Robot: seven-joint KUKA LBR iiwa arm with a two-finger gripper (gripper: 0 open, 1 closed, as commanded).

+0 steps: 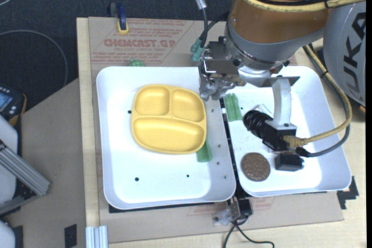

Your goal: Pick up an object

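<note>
My gripper [211,90] hangs low over the ridge where the two bins meet, near their far end. Just right of it a green stick [232,106] lies along the left wall of the right bin [325,101]. A brown round disc [256,166] rests near that bin's front. In the left bin [110,142] sits a yellow divided plate [169,119], its right edge close under the gripper. A second green piece [204,152] pokes out at the plate's lower right corner. I see nothing between the fingers, and the wrist body hides them.
The bins stand on a cardboard sheet [145,38] with red print. A blue and yellow clamp [121,17] holds its far edge, and a small green scrap [136,63] lies just beyond the left bin. The arm's orange band looms over the right bin's far side.
</note>
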